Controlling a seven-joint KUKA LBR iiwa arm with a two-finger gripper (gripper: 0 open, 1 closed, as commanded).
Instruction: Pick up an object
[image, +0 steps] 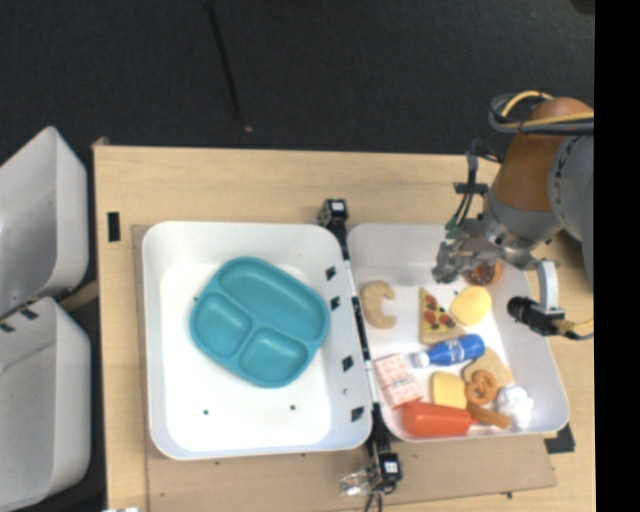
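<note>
White plastic bins sit side by side on a pale wooden bench (250, 180). At the centre left of the frame, the left bin (170, 400) holds a teal divided plate (260, 320), lying flat.

The right bin (400, 250), at the centre right, holds a scatter of toy food. A tan croissant (378, 303) lies near its left wall, and a pizza slice (436, 315) lies just right of it. A yellow lemon (472, 304) lies beside the pizza slice. Below them lies a blue and white bottle (452, 352). Along the lower edge are a pink and white box (395, 376), a yellow cheese block (449, 389), a pretzel (482, 385) and an orange-red carrot (436, 421).

From the upper right, the grey arm with its orange band (525, 170) reaches down into the right bin's upper right part. Its gripper (462, 262) hangs just above the lemon, over a small reddish object (486, 271) that is too hidden to name. Whether the jaws are apart or together cannot be told.
</note>
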